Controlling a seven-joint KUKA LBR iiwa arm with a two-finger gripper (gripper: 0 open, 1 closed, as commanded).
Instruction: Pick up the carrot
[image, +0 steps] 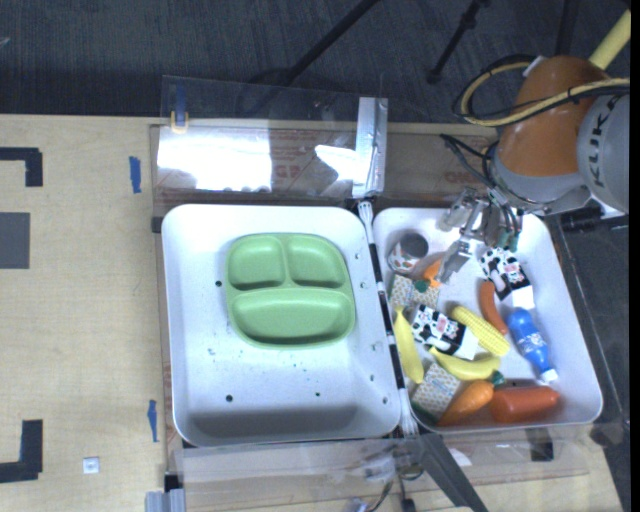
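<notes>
The carrot (431, 270) is lying in the far left part of the right bin (572, 300), a small orange piece with a green tip, just beside a small round cup (407, 247) and above a patterned cloth (403, 292). The gripper (462, 250) is hanging right next to it on the right, its metal fingers pointing down and leftward toward the carrot's orange end; whether they are touching or pinching it is too blurred to tell. The grey arm (545, 140) with its orange band is reaching in from the far right. Nearer in the same bin, a yellow banana (462, 362) and a corn cob (480, 330) are lying around a black-and-white cow-patterned box (440, 330), with a second such box (505, 270) further right beside a red sausage (490, 305) and a blue bottle (528, 343). At the near edge, an orange vegetable (468, 400) and a red one (522, 401) are resting side by side. The left bin (200, 400) is holding a green divided plate (290, 287).
</notes>
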